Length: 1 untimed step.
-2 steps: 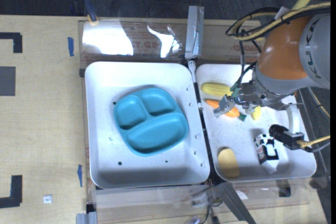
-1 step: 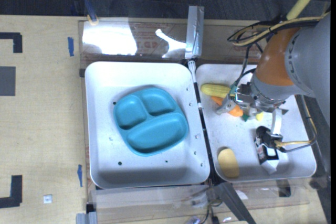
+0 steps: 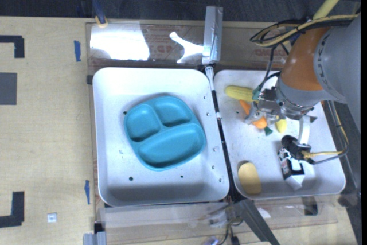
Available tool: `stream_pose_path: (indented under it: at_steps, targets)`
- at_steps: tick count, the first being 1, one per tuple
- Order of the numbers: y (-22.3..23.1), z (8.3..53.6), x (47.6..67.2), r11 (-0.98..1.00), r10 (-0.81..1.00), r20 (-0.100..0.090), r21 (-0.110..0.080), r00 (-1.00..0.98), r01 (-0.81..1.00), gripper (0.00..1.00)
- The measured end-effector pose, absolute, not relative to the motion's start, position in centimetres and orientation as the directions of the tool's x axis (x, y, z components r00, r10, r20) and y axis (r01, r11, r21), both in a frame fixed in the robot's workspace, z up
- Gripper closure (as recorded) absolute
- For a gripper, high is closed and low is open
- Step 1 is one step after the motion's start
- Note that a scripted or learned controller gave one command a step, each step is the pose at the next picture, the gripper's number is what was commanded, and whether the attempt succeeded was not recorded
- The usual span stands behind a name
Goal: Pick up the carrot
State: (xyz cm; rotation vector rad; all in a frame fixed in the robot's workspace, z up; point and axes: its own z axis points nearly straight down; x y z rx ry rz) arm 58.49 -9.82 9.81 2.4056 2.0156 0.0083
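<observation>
The grey arm [image 3: 332,60] reaches in at the upper right, over the right bin [image 3: 321,181]. The left bin [image 3: 109,169] carries a blue divided plate [image 3: 164,131]. The hand [image 3: 266,106] sits low among the toys, its grip impossible to make out. The carrot [image 3: 259,121] lies just beneath it, right of centre, beside a corn cob [image 3: 239,92].

Blue divided plate [image 3: 165,131] in left bin [image 3: 109,181], corn cob [image 3: 239,92] and possibly a potato [image 3: 249,177] in right bin [image 3: 327,183]
</observation>
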Motion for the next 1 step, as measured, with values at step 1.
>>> stream_pose_path:
  at_steps: [1]
  targets:
    - [-7.51,18.71,58.91,-0.208,0.978,0.001,0.005,0.208,0.978,1.0]
